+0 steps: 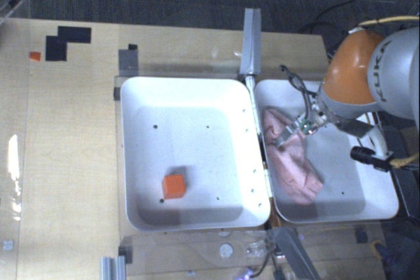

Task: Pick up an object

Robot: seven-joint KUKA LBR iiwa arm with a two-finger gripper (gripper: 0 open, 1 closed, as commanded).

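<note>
A crumpled pink cloth (293, 164) lies along the left side of the right bin (367, 203). My gripper (289, 135) reaches in from the right and is down on the upper part of the cloth, touching it. An orange block (174, 186) sits alone on the floor of the left bin (190, 101), toward its front left, far from the gripper.
A grey metal post (251, 42) stands at the back between the two bins. Black flat shapes (65, 41) and a small orange square (35, 56) lie on the wooden bench at the far left. The grey-and-orange arm (357, 75) overhangs the right bin's back right.
</note>
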